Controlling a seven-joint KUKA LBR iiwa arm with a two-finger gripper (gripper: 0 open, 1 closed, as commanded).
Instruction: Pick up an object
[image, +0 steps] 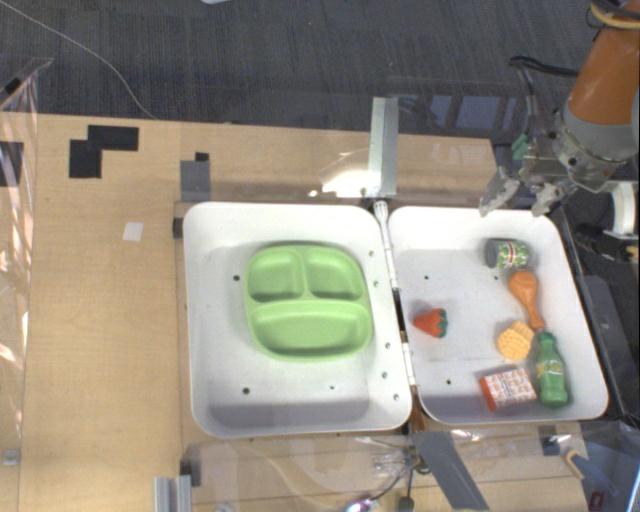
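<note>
The arm (605, 80), grey with its orange band, is seen at the far right corner of the counter (90, 300), and the gripper (520, 196) is held above the far rim of the right bin (440, 395). The jaws are spread apart, two pale fingertips (497, 197) showing with a clear gap between them, and nothing is gripped there.

Inside the right bin, six objects are laid out, all resting on the white floor. A small can (508, 254) lies on its side near the far right corner, just below the spread jaws. Next to it, toward the near edge, an orange drumstick-shaped toy (527, 297) is placed at a slant. A yellow waffle-like piece (515, 341) is found just beyond its lower end, and a green bottle (549, 369) lies beside that along the right wall, apparently touching it. A red-and-white box (507, 387) sits at the near edge, just beside the bottle's base. A red strawberry toy (430, 322) is set well apart from the rest, close to the bin's left wall.

In the left bin (215, 400), a green divided plate (306, 301) is centred, three compartments visible. Black markers (98, 148) are noted on the counter's far left.
</note>
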